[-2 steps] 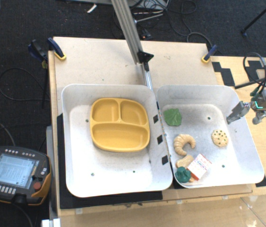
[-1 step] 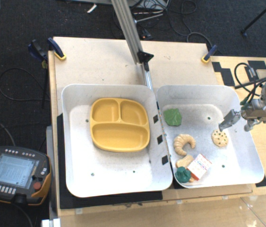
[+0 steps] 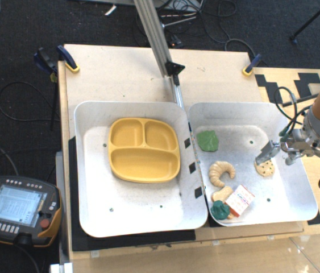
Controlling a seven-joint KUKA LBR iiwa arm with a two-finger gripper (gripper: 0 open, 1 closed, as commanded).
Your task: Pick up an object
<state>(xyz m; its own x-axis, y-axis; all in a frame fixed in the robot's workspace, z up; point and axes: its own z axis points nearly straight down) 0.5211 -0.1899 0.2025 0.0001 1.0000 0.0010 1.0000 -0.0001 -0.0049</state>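
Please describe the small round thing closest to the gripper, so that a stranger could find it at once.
Look in the right bin. Near its right wall, just below the gripper, lies a cookie. It is the only flat, round, tan piece with dark specks; the croissant to its left is curved and plain.

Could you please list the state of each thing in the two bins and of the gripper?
Yellow three-compartment plastic tray: upright, flat in left bin.
Green flat piece: lying loose, right bin.
Beige curved croissant toy: lying loose.
Round speckled cookie: lying under the gripper.
Small red-and-white box: lying tilted.
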